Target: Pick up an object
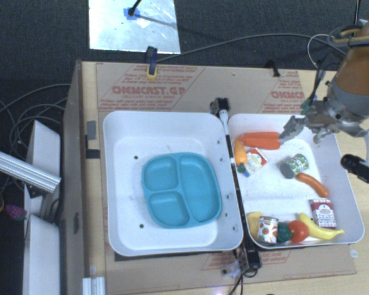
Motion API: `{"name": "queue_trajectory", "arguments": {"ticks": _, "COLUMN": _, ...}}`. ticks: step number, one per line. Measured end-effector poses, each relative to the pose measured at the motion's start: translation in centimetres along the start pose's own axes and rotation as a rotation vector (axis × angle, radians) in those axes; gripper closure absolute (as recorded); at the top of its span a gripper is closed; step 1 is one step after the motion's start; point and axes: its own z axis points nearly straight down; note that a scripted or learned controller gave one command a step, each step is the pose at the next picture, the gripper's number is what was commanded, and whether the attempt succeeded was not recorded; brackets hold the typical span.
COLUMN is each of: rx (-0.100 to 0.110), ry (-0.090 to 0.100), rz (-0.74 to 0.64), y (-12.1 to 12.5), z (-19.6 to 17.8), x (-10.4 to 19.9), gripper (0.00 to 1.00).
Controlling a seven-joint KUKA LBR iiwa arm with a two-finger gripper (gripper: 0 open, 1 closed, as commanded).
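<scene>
Right bin (341, 183) crowded: grey can (294, 165), banana (320, 227), blue tray (181, 188) left. Carrot (261, 141) just left of open, empty fingers (304, 130).

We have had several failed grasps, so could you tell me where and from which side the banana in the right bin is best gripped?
Grip the banana at its mid-body from straight above, fingers across its narrow width. It lies flat near the bin's front wall, beside the tomato.

Open white floor is left in the middle of the right shallow white bin (341, 183), between the long orange carrot-shaped toy (261, 141) at the back and the yellow toy banana (320, 227) at the front. The left white bin (120, 134) is largely taken up by the blue three-compartment plastic tray (181, 188).
</scene>
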Motion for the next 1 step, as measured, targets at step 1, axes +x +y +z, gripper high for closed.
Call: {"name": "queue_trajectory", "arguments": {"ticks": 1, "rx": 0.002, "ry": -0.001, "rz": 0.002, "y": 0.72, "z": 6.11, "x": -3.51, "gripper": 0.00}}
